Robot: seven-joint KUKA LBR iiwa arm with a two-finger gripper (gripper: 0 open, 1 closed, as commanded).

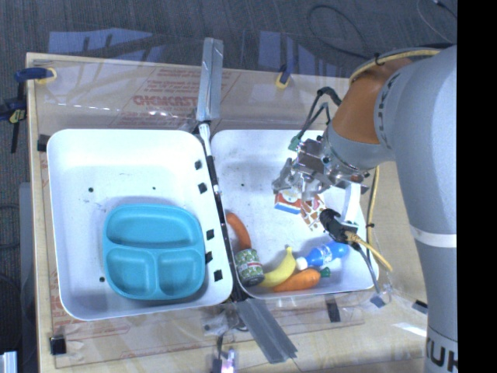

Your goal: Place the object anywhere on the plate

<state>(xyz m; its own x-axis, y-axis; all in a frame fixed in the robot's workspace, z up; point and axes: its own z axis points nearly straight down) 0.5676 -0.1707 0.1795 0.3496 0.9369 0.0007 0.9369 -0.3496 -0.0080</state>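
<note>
A blue plate with three compartments lies in the left bin, toward its near edge. Nothing sits on the plate.

The gripper hangs low over the right bin, near that bin's right side. Directly beneath it, partly hidden, lies a small flat packet printed in red, white and blue. Whether the gripper is touching or grasping the packet cannot be made out, and its state cannot be told.

Along the right bin's near edge sits a cluster of other items. A small can with a dark label stands at the near left corner. Just beside it lies a banana, and touching the banana's far side is a carrot. A blue and white bottle lies near the carrot's right end. An orange sausage-shaped piece rests against the bin's left wall, above the can.

The grey arm with its orange band enters from the right.
</note>
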